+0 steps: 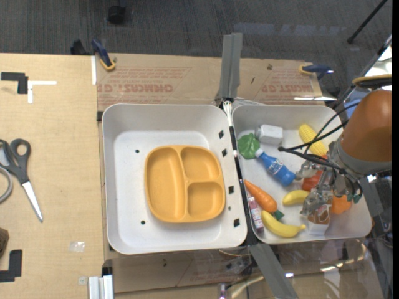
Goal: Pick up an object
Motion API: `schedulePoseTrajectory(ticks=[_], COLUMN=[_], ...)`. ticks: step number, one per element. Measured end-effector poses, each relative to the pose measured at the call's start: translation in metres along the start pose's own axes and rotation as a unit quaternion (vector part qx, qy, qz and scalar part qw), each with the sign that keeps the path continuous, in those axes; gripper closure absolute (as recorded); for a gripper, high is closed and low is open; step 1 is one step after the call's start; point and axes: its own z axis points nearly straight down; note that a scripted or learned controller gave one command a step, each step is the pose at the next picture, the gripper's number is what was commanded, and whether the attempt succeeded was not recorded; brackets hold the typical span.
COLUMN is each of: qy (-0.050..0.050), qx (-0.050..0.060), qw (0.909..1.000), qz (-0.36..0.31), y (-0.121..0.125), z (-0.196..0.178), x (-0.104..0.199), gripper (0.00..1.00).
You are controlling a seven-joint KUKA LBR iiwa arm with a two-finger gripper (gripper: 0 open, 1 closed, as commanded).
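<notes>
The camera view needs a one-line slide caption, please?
Gripper low in the right bin among toy foods; yellow divided plate in the left bin.

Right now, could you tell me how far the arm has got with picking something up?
Nothing looks lifted yet. The claw is down in the right bin, low among the toys beside the small banana and a red object. Whether it grips anything cannot be told. Grasping and lifting remain.

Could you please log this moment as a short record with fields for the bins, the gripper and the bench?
left bin: yellow divided plate
right bin: banana, carrot, blue bottle, corn cob, green piece, white block
gripper: low over right bin's near right corner, grasp unclear
bench, left: scissors
</notes>
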Motion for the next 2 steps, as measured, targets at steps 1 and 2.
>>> schedulePoseTrajectory(ticks=[1,2], qy=[-0.003,0.002], qx=[0.0,0.0], qw=[0.999,0.9961], qz=[0.044,0.088], y=[0.037,0.068], z=[-0.001,0.001], x=[0.042,-0.014], gripper=[0.0,0.0])
